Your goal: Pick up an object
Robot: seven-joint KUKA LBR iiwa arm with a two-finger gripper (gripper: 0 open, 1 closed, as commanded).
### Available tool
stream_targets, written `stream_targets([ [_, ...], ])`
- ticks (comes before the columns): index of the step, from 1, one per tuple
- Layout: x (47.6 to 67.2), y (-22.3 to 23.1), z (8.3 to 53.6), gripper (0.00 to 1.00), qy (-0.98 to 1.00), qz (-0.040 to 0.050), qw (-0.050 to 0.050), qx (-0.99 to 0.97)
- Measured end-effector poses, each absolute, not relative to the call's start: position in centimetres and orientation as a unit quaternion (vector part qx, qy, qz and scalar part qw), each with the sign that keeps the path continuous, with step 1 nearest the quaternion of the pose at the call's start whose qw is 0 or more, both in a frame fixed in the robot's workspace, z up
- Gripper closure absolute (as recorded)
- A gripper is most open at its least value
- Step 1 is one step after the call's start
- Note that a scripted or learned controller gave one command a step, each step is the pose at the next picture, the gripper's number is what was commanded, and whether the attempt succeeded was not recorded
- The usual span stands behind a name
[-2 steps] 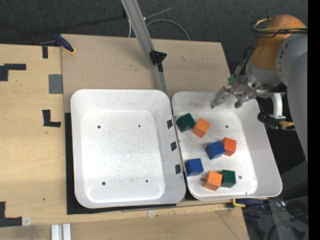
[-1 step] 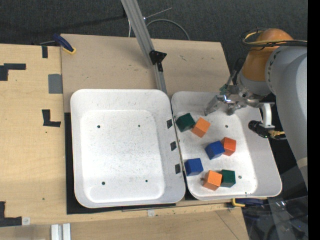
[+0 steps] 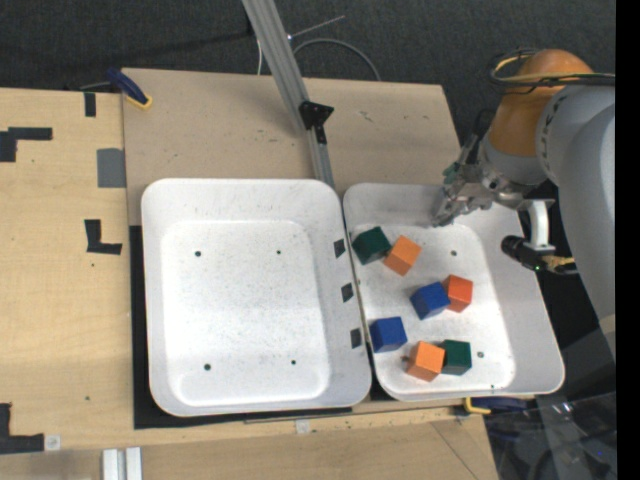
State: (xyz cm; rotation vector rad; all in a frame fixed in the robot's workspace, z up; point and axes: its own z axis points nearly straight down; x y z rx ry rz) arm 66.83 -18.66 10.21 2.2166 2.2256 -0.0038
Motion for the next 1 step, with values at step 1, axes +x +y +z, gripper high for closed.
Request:
stream_targets([
  [1,66.21,-19.13,15.1,1.0,0.707,0.0009,0.002,0.707],
])
